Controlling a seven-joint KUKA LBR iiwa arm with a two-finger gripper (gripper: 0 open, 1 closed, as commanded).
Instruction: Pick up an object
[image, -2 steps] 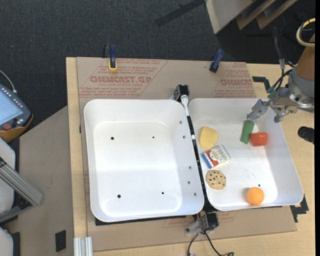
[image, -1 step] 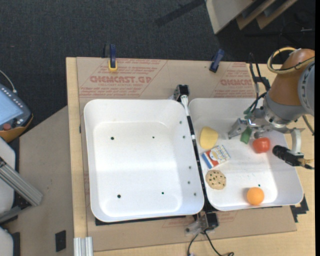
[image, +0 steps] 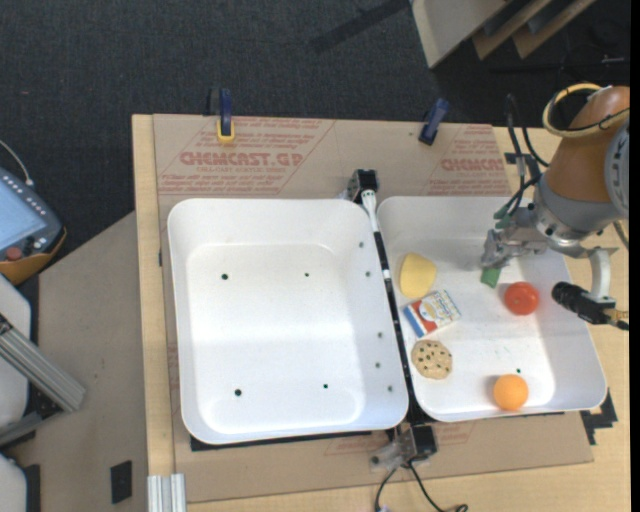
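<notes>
Over the far part of the right bin (image: 560, 395), the arm (image: 585, 165) hangs with its hand (image: 497, 252) low above the white floor. Something small and green (image: 490, 276) sits right at the tip of the hand, but whether it is a loose object or part of the hand is too small to tell, and I cannot tell how far the hand is open or whether it has hold of anything.

Judging by the pose, the step in hand is the approach or the descent onto a target; nothing is visibly lifted. The closest clear candidate is the red ball (image: 520, 298), just near and right of the hand, resting on the bin floor. It is round, so it has no long axis and points no way in particular; a grasp from any side should serve, though it may roll off if nudged.

Other things lie further left and nearer: a yellow wedge (image: 418, 273) by the bin's left wall, a small red, white and blue packet (image: 431, 313) with its long axis running slantwise, a cookie (image: 432, 358), and an orange ball (image: 511, 392) near the front wall. The next move calls for centring over one piece and closing squarely on it.
</notes>
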